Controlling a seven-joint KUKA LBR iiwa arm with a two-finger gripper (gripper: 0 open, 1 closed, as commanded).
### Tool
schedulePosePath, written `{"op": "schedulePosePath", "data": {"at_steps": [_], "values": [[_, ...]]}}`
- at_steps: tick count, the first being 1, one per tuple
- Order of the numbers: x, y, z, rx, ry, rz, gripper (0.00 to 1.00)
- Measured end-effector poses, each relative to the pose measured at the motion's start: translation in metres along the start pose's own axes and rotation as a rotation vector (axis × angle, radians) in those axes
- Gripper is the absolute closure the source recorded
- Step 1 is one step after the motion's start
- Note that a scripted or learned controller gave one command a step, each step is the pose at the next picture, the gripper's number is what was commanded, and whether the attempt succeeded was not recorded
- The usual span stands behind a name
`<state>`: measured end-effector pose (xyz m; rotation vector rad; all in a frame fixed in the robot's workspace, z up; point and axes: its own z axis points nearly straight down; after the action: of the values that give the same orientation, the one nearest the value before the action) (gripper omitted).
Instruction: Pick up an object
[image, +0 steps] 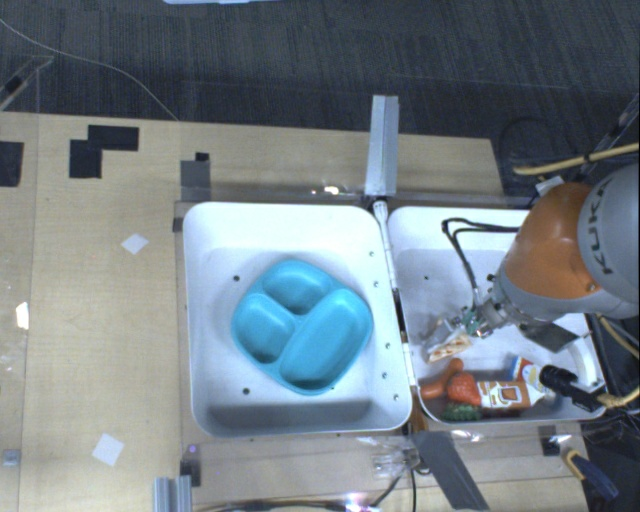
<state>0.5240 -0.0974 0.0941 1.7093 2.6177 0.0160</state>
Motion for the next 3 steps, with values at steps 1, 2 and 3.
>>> {"op": "schedulePosePath", "data": {"at_steps": [1,2,3], "values": [[0.018,-0.022,-0.002,-0.013,-0.011,-0.059,0.0],[0.011,-0.006,0.0,0.0,-0.001,-0.206,0.0],[-0.022,0.073,-0.021,0.009,0.005,-0.34,0.0]]}}
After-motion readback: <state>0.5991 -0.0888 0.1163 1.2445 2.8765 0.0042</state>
